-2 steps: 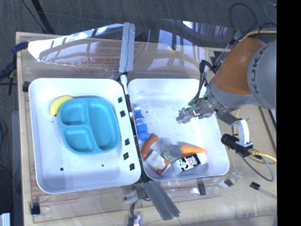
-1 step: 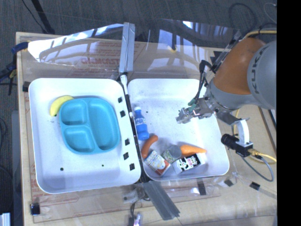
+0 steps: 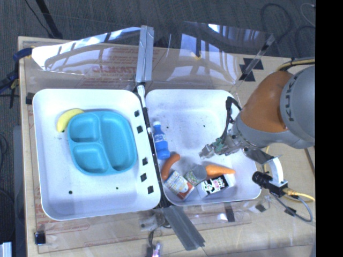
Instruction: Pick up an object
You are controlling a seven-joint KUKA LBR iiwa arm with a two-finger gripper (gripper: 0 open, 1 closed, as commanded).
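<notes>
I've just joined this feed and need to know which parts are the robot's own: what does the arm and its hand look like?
The arm is bulky, rounded and grey, with a wide orange band above the wrist and dark lettering on the grey shell. A thin black cable loops along it. The hand is a small grey metal assembly, far slimmer than the arm.

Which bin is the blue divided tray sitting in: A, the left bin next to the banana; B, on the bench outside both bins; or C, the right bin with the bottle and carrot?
A: the tray lies in the left bin, its upper left corner overlapping the banana.
</notes>
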